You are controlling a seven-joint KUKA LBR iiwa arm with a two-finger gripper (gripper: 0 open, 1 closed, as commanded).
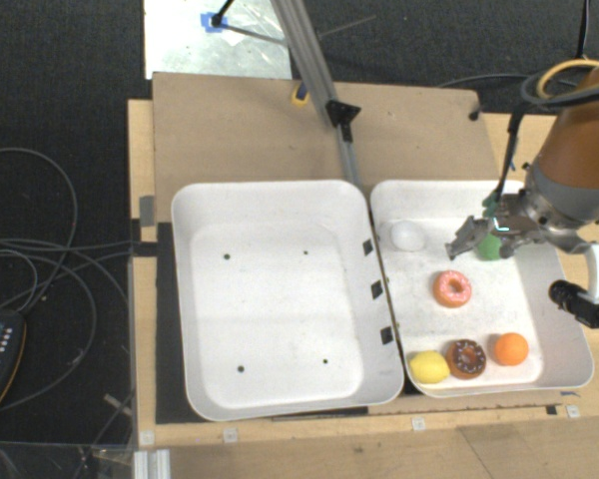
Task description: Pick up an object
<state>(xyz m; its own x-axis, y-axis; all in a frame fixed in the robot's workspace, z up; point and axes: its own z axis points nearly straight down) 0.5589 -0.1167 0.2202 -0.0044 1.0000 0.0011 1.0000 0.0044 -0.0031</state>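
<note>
My gripper [485, 241] hangs over the back of the right bin [569, 367], its fingers spread apart. A small green object [491, 249] lies between and just below them, partly hidden by the gripper; I see no grip on it. A white ball [407, 236] rests to the left of the gripper. In the middle of the bin lies a pink-iced donut [452, 288]. Along the front edge sit a yellow lemon [429, 367], a chocolate donut [467, 358] and an orange [510, 348].
The left bin [195, 267] adjoins the right one, joined by black clips [376, 289]. A grey pole [314, 63] slants in from the back towards the bins' seam. The arm's black fitting [579, 302] overhangs the right bin's right rim.
</note>
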